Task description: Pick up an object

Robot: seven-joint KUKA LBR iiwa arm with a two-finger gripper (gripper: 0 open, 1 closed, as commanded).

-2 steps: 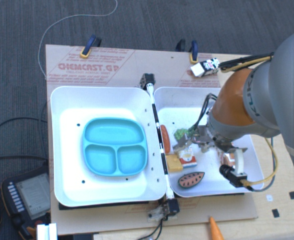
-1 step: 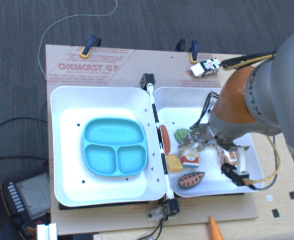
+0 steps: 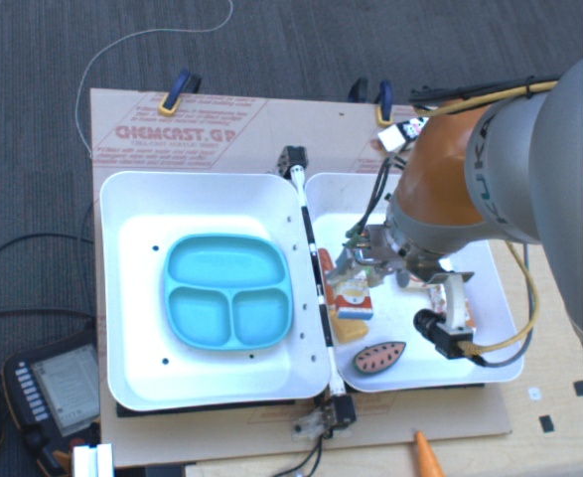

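In the right bin (image 3: 490, 266), toward its 9 o'clock side, the arm (image 3: 470, 167) has its gripper (image 3: 356, 266) lowered over a small cluster of objects lying against the divider between the bins. The wrist hides the tool from above, so I cannot tell how the jaws stand, and nothing can be confirmed as held.

Directly under the gripper sits a small carton (image 3: 353, 301) with white and orange-red print. At its 6 o'clock, touching or nearly so, lies a yellowish piece (image 3: 349, 329). At about 5 o'clock from the carton, near the bin's front wall, a pink slice with dark seeds (image 3: 378, 357) lies apart from the rest. A thin red item (image 3: 324, 266) rests along the divider at the carton's 10 o'clock.

The left bin (image 3: 132, 266) carries a blue divided plate (image 3: 228, 291), well apart from the arm.

Judgement: the step in hand is the descent or closing phase over the carton, the likeliest target. The next move calls for a firm closure on one item alone, then a straight lift clear of the divider; the crowded neighbours raise the risk of a slip or a double catch.
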